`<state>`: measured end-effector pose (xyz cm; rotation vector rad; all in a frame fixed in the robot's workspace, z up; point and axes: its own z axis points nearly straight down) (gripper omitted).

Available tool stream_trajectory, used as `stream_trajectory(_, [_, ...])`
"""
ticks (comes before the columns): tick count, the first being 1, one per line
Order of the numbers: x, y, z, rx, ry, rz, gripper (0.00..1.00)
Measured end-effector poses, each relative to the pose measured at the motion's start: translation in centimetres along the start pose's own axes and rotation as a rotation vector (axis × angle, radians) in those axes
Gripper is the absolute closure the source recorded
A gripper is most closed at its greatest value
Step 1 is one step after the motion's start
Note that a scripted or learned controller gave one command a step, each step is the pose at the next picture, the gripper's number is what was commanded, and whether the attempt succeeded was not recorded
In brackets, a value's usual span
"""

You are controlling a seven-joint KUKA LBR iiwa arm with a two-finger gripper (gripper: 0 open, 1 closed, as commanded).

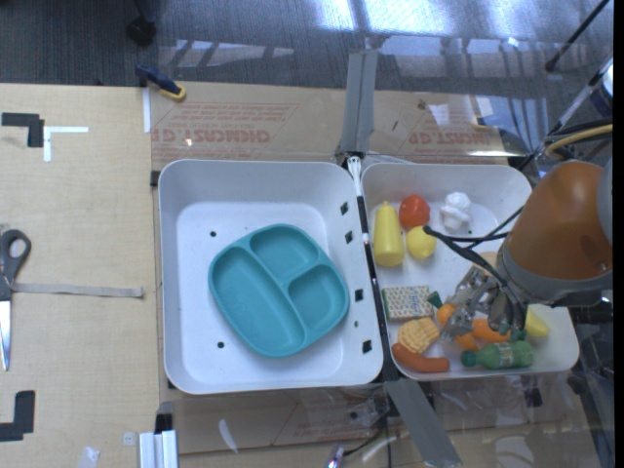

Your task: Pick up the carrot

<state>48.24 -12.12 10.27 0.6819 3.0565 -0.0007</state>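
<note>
Two bins: my arm reaches into the right bin, gripper low among the toy food. I see the carrot lying just beside the fingertips, near a green bottle; whether the claw is wide or closed, I cannot tell. A teal plate sits in the left bin.

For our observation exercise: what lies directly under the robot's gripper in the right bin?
Under the gripper in the right bin lie orange pieces, probably the carrot, beside a green bottle. The wrist and metal parts cover whatever sits directly beneath, so contact cannot be judged.
</note>
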Motion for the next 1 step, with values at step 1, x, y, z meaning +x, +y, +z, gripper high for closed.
stream_trajectory(1, [2.73,7.0,-8.97,0.0,0.005,-0.022,1.0])
